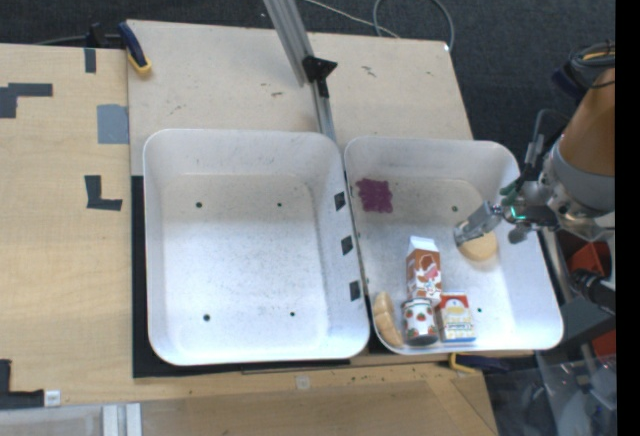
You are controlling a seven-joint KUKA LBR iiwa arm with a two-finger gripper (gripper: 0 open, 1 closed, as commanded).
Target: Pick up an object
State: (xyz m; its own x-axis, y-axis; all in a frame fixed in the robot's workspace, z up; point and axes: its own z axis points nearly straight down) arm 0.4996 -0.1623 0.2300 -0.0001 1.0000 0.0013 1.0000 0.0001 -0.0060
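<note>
the arm comes in from the right edge of the frame, and its hand (480, 224) sits low inside the right bin (430, 152), near that bin's right wall. just below and touching the hand's tip is a bun (482, 247), pale tan and rounded; it looks like the thing being gone after, since the hand is set right over its upper edge. one grey finger (470, 226) shows, slanting down and left toward the bun, but the other is hidden behind the wrist, so whether the hand is open or closed i cannot tell, and nothing shows the bun held

the rest of the goods lie crowded at the lower middle of the right bin: a carton (423, 269) standing on a slant, a can (420, 321) just below it, a small box (456, 317) touching the can's right side, and a yellow wedge (386, 317) leaning against the bin's lower left wall. a purple patch (374, 194) lies apart, toward the upper left of that bin. the bun sits alone, clear of that cluster, which likely makes it the easier pick: fingers can drop either side without nudging neighbours

the left bin (160, 224) stands beside it on the counter (60, 224)
</note>
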